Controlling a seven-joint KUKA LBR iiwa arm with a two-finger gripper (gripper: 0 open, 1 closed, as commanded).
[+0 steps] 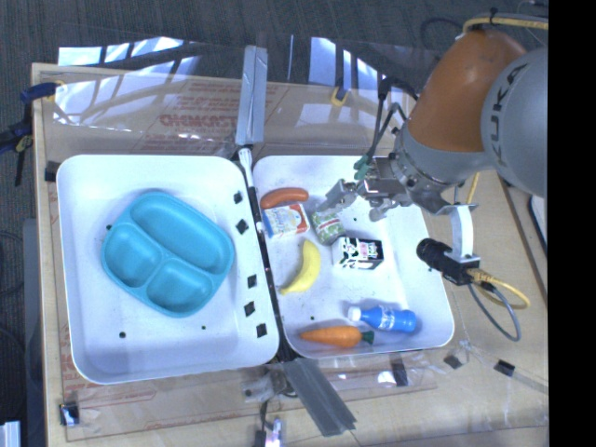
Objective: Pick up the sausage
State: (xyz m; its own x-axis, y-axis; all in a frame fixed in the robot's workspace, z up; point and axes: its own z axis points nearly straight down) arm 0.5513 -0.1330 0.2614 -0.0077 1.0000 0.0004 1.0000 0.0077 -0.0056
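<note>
The sausage (284, 196), reddish-orange and short, lies at the far left end of the right bin (424, 291), close to the divider between the bins. My gripper (358, 201) hangs over the upper middle of that bin, roughly a hand's width to the right of the sausage and apart from it. Its two fingers stand spread and open, and nothing shows between them. A small green can (326, 224) lies just below the left finger.
Also in the right bin are a white and red carton (284, 220), a banana (303, 268), a black and white carton (360, 252), a blue bottle (386, 319) and a carrot (331, 336). In the left bin (84, 343) sits a blue divided plate (168, 250).
</note>
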